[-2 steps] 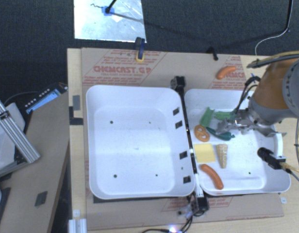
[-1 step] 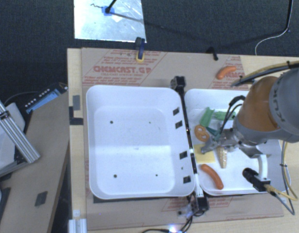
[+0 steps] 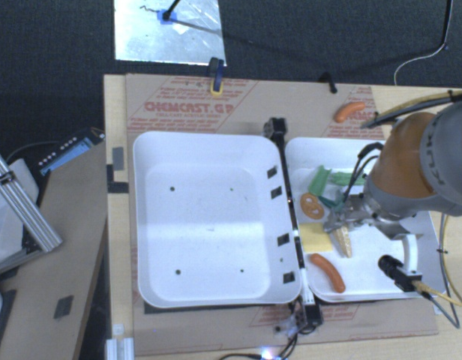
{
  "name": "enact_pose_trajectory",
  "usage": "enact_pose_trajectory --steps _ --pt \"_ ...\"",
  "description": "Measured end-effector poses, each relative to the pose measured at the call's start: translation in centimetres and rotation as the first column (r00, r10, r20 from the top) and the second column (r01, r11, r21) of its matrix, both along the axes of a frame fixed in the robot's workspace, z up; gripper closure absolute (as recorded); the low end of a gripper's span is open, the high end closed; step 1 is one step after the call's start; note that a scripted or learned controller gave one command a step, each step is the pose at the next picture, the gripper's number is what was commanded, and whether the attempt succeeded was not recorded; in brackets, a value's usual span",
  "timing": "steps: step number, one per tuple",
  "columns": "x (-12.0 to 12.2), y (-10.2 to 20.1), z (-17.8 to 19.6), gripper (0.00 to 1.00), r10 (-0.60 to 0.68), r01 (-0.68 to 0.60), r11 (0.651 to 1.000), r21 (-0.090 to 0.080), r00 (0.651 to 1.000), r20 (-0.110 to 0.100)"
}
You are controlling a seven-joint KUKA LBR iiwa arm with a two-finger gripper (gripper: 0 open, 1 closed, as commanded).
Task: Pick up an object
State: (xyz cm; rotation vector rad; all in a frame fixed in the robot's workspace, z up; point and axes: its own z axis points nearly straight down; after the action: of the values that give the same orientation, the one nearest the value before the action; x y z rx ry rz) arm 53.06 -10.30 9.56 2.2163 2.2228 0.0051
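Just beneath the fingers [image 3: 340, 223] lies a pale wedge [image 3: 343, 241].

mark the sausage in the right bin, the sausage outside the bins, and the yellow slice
sausage in right bin [image 3: 328, 272], camera view, mid-body
sausage on bench [image 3: 349, 112], camera view, middle of its length
yellow slice [image 3: 314, 238], camera view, flat centre

Red "CHEMCAST GP" lettering on the brown protective sheet [image 3: 187, 105] beyond the left bin [image 3: 208, 216]

Grey KUKA arm [image 3: 448, 156] entering from the right, orange band [image 3: 402, 156] above the wrist, wrist angled down and leftward, two-finger gripper [image 3: 337, 222] held low, pointing left
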Motion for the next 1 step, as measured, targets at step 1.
enact_pose_trajectory --steps 1 --pt "-0.58 1.88 5.15 1.0 0.002 -0.002 1.0 -0.001 1.0 0.001"
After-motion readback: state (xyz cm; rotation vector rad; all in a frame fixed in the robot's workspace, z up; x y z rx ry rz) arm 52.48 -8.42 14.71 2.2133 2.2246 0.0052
